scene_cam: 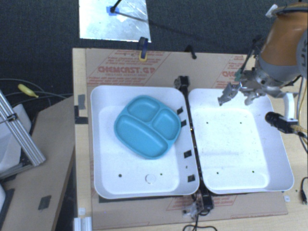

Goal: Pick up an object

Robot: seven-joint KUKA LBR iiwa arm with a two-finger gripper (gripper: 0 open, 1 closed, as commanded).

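Camera view: arm over right bin, plate sits in left bin

Camera view looks down on two shallow white plastic bins side by side on a brown cardboard-covered bench [130, 64]. Light blue plastic divided plate [147, 126], three compartments, lies flat in the left white bin [103, 177], upper-middle area, rotated at an angle to the bin walls. Also a small faint clear round disc [150, 178] near that bin's front edge.

Grey arm with orange band [284, 37] comes in from the right. Two-finger gripper [238, 96] hangs over the far edge of the right white bin [269, 182], near its back wall. Two finger tips visible and spread apart, nothing between them. Gripper is well apart from the plate, with the divider between bins in between.

Shiny silver sheet [114, 12] lies on dark carpet beyond the bench.
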